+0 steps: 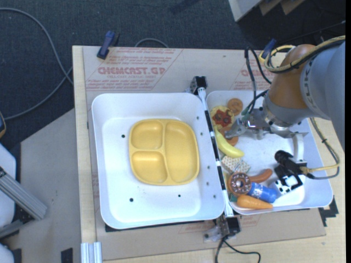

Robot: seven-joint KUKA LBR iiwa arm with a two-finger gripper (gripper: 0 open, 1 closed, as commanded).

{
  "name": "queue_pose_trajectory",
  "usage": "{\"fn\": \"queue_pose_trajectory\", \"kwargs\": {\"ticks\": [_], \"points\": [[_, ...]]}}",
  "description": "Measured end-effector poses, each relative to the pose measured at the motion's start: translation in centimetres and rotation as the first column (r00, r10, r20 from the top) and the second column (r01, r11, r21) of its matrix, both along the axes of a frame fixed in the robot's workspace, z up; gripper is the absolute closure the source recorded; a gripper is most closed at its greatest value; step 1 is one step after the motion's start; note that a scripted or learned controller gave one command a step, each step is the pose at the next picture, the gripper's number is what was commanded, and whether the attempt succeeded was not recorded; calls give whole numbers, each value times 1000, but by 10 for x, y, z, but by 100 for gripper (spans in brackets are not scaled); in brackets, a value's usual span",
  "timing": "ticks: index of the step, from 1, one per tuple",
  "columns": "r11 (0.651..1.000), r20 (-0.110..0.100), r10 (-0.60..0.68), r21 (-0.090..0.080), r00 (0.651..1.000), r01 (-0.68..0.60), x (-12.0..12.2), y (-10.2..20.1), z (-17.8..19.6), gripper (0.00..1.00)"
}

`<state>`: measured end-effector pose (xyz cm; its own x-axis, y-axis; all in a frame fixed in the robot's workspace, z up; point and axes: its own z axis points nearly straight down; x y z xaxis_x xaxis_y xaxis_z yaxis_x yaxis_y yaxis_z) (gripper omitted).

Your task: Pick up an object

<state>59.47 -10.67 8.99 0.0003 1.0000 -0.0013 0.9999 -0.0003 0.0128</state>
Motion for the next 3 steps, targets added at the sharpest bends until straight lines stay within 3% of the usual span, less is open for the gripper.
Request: {"fn": "queue_pose_trajectory", "kwargs": {"ticks": [1,2,3], "points": [[1000,-2,1,0,1000,-1,47,7,0,0],[1000,-33,6,7,999,-6,70,0,-3,0],[1000,-6,0,-2,1000,0,10,-54,-1,0]]}}
